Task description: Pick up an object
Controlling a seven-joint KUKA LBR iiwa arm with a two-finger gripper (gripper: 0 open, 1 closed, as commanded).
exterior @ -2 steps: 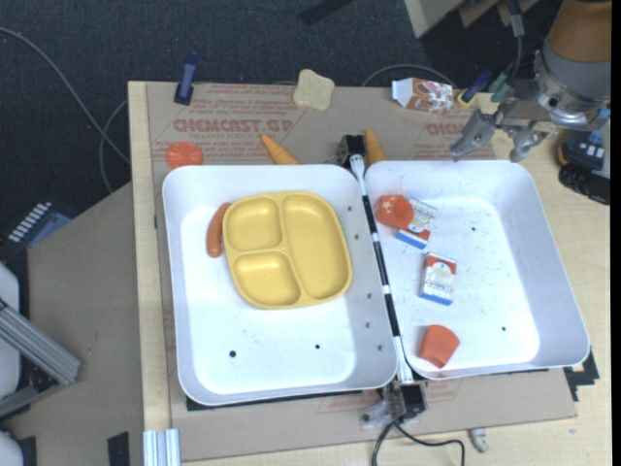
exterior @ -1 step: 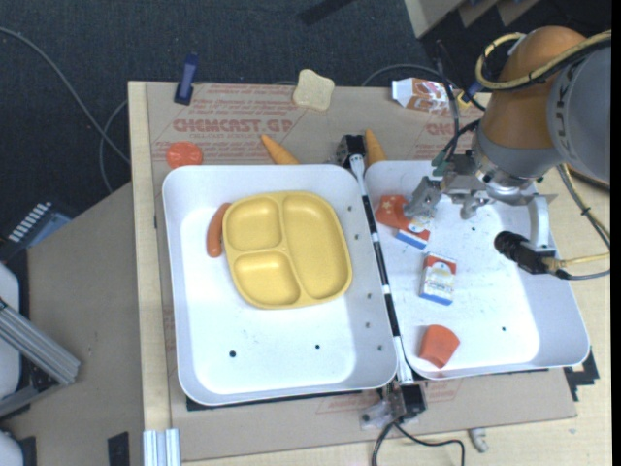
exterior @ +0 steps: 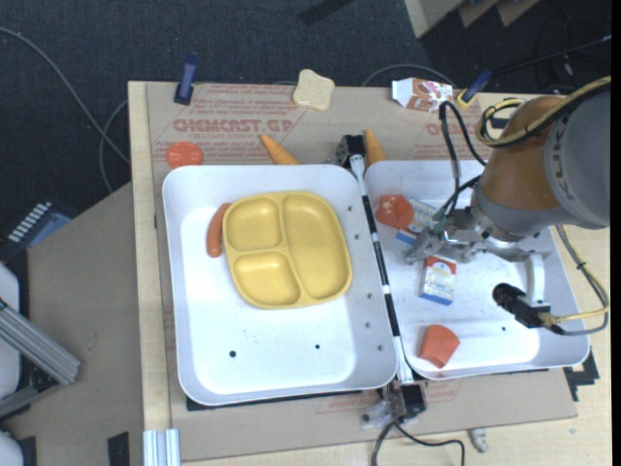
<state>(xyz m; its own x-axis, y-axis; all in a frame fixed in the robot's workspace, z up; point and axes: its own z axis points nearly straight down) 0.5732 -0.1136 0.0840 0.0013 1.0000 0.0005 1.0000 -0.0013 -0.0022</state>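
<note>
The arm (exterior: pixel 543 178) reached in from the right and hung low over the right bin (exterior: pixel 505 352), its orange band bright above the wrist. The claw (exterior: pixel 434 239) sat down near the middle of that bin, pointing toward the divider between the two bins; from where I stood I could not tell how it was set or whether anything was in it.

Just below the claw lay a small carton (exterior: pixel 439 282) in white, red and blue, flat on the bin floor. A round red piece (exterior: pixel 394 210) rested near the bin's upper left corner, close to the claw, and an orange-red block (exterior: pixel 439 344) sat near the front edge, well apart from both.

In the left bin (exterior: pixel 281 357) a yellow divided plate (exterior: pixel 287 248) took up the upper middle, with a red sausage-shaped toy (exterior: pixel 214 232) lying against its left rim.

On the bench (exterior: pixel 233 119) behind the bins were a carrot-like piece (exterior: pixel 278 150), a small orange disc (exterior: pixel 183 153) and a slice of toy bread (exterior: pixel 313 89).
</note>
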